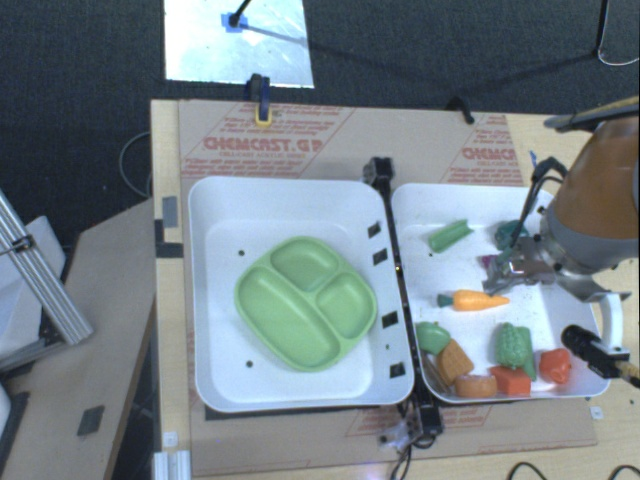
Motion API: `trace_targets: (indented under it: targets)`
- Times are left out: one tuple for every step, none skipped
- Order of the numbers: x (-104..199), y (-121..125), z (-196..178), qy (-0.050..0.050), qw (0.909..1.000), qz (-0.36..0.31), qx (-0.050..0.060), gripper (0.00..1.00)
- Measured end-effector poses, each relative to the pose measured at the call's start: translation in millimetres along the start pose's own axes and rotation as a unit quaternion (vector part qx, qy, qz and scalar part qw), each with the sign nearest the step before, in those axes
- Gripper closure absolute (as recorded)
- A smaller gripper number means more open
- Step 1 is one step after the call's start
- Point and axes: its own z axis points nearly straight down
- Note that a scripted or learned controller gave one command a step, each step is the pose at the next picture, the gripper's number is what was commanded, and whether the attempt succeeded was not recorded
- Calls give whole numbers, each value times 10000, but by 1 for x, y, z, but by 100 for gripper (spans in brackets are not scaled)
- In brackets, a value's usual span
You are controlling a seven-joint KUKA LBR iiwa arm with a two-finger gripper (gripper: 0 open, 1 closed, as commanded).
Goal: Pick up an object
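1. dark carpet surrounds a bench topped with printed brown cardboard (300, 138), on which two shallow white bins sit side by side, touching along a black-clipped seam.
2. taking the toy carrot (478, 301) as landmark: it lies near the middle of the right bin (460, 198), orange body with a green stub at its left end, lying roughly level across the bin floor.
3. the gripper (505, 268) hangs just above and right of the carrot, at the end of the grey arm (595, 218) with its orange band; its dark fingers are a blur of metal, so i cannot tell whether they are spread or closed, and nothing is seen held.
4. above-left of the carrot lies a green pod-shaped piece (449, 234); below-left a round green vegetable (432, 336) and an orange wedge (455, 360); below-right a green pepper (514, 345), a red block (511, 379) and a red tomato shape (555, 366).
5. far left of the carrot, the left bin (220, 218) holds a pale green divided plate (305, 303), smooth, matte, with three compartments.
6. handling, as a judgement: the carrot looks like light, hard moulded plastic, stiff and somewhat slick, not fragile. its tapered round form may roll or squirt from a pinch near the tip.
7. best hold seems across the thick middle, fingers closing across its long axis.
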Motion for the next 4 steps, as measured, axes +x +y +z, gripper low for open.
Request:
trace_targets:
  targets:
    - [0,2,-28,1,10000,0,5,100]
    - [59,13,-26,16,10000,-34,16,100]
    - [111,5,-17,18,10000,-28,27,100]
    - [139,4,-17,12,10000,-20,23,100]
